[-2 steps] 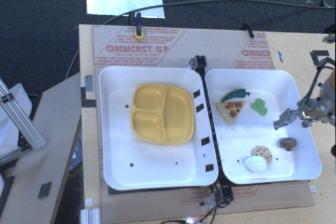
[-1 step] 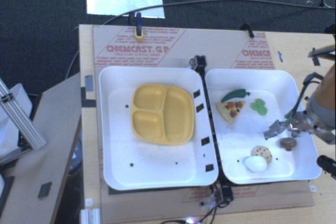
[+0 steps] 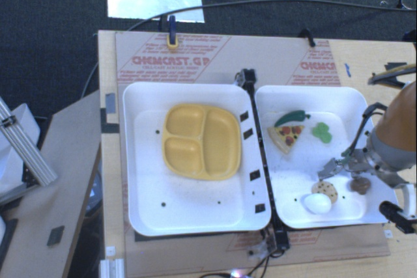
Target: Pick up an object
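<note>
tool (image 3: 329, 169) above cookie (image 3: 324, 190) — right bin (image 3: 355, 101)

Cut off at the right edge, partly hidden in the right bin

Arm (image 3: 399, 115) cropped by the frame's right edge, only its orange band and grey wrist in view. Gripper (image 3: 330, 170) too small to read as open or closed. Brown lump (image 3: 359, 185) at lower right partly masked by the wrist, kind not clear. Cookie (image 3: 324, 190) overlapped below by white egg (image 3: 318, 204).
</note>
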`<state>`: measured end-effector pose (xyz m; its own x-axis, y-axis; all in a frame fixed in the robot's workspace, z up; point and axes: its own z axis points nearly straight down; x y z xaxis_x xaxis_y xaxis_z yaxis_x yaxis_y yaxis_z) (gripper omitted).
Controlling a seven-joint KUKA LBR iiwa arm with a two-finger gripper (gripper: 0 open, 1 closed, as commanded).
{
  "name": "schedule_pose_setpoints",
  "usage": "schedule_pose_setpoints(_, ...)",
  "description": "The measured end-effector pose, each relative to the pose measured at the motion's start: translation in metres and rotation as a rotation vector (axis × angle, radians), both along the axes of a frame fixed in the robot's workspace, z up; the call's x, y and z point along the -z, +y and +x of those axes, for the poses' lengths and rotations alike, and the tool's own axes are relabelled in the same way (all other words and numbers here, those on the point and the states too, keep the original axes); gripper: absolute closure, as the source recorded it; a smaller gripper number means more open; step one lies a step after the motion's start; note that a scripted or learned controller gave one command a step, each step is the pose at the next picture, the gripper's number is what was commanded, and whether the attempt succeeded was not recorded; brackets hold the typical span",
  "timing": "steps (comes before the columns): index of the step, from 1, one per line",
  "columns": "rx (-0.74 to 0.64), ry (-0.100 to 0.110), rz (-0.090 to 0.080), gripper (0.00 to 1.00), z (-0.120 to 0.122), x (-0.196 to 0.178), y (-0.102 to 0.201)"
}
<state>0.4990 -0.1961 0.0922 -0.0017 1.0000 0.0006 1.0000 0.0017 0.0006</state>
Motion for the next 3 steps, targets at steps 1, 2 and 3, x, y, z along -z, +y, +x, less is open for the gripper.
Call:
schedule_pose_setpoints(1, 0.000, -0.002, -0.001, 1.00, 0.001, -0.012, 0.000)
schedule_pose_setpoints(2, -0.003, -0.007, -0.003, 1.00, 0.002, -0.076, 0.002)
schedule_pose_setpoints(3, -0.003, -0.006, -0.003, 1.00, 0.004, -0.130, 0.001)
